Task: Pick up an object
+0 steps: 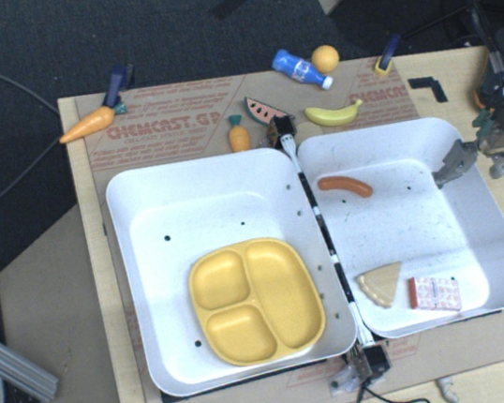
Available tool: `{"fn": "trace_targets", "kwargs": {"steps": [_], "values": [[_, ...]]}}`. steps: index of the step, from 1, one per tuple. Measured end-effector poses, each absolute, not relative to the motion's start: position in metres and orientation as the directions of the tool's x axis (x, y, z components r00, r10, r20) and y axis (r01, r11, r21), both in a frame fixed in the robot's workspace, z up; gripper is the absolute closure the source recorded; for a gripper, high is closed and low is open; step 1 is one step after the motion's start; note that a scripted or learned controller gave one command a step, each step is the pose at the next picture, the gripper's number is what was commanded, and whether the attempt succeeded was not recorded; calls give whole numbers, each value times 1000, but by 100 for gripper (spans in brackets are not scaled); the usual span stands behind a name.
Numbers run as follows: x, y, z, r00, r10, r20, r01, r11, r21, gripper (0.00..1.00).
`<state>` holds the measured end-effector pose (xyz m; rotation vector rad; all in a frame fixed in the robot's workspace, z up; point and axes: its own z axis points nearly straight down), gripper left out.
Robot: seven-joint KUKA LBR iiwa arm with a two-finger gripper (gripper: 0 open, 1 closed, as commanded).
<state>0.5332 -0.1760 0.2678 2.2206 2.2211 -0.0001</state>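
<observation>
Hovering at the right bin's [485,235] far right rim, the gripper [459,160] carries nothing; whether its fingers are spread cannot be told. Candidate objects wait inside: a sausage [345,187] toward the far edge, a sandwich wedge [381,285] and red packet [435,293] near the front.

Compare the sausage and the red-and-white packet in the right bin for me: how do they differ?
The sausage is long, rounded and orange-red; the red-and-white packet is flat, squarish and patterned. The sausage lies near the right bin's far wall, towards the divider; the packet lies by the near rim, beside a tan wedge. The sausage lies alone; the packet has a neighbour. Both lie flat and free of the pincer.
</observation>
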Motion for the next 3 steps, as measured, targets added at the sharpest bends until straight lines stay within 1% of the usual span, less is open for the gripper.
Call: {"fn": "trace_targets", "kwargs": {"steps": [1,2,3], "values": [[627,-148,227,-1,1000,0,1000,1,2,0],[637,-138,164,-1,1000,1,1000,1,-2,0],[665,-128,103,-1,1000,0,1000,1,0,0]]}}
